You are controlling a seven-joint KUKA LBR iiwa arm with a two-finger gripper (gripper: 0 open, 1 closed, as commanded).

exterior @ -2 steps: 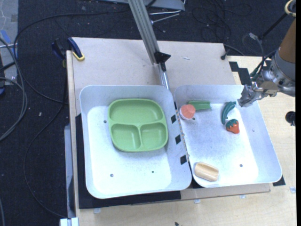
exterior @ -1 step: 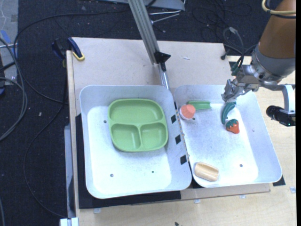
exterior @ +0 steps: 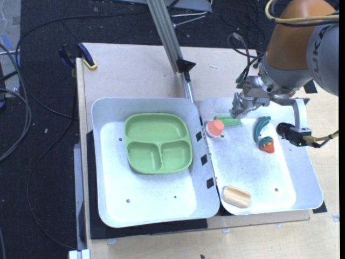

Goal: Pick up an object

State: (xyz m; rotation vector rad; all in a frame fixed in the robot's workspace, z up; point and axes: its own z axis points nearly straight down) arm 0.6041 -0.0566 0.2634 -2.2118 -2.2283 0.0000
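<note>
While hovering low at the far edge of the right bin [exterior: 302, 196], gripper [exterior: 237, 111] sits just above the toy carrot [exterior: 217, 126]; jaw state impossible to tell. Looks light, rigid, smooth plastic, probably slippery. Best pinched across the narrow green stem, beside the round orange end.

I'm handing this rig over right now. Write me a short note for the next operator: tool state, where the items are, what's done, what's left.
Tool: low over the right bin's far edge, at the carrot's green top; grip state unreadable.
Right bin: carrot by the divider, strawberry and teal piece to its right, bread roll near the front.
Left bin: green divided plate.
Done: nothing visibly lifted.
Left: pick up an object.
</note>
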